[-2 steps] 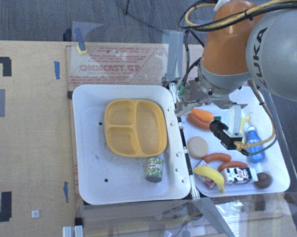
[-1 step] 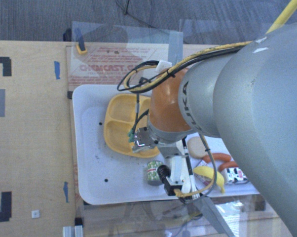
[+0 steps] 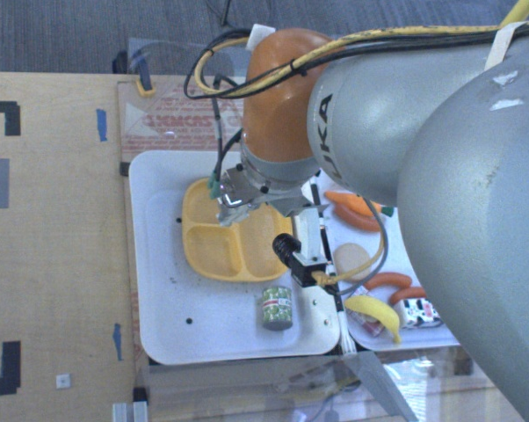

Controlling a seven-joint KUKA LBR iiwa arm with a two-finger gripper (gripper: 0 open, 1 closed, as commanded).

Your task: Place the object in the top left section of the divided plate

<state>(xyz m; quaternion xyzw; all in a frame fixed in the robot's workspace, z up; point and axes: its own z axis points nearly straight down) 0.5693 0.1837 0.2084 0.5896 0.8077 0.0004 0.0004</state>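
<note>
Camera view: arm wrist sits low over the yellow divided plate [image 3: 225, 246] in the left bin [image 3: 159, 323], covering the plate's upper right. Gripper [image 3: 231, 196] is at the plate's upper edge; can't tell its state or whether it carries anything. No object visible in the plate sections that show. Candidate objects sit elsewhere: can [image 3: 277, 309] near the left bin's bottom edge, carrot [image 3: 352, 211], banana [image 3: 376, 313] and sausage [image 3: 389, 281] in the right bin. Judgement: placement not confirmed; release and retreat remain.
</note>
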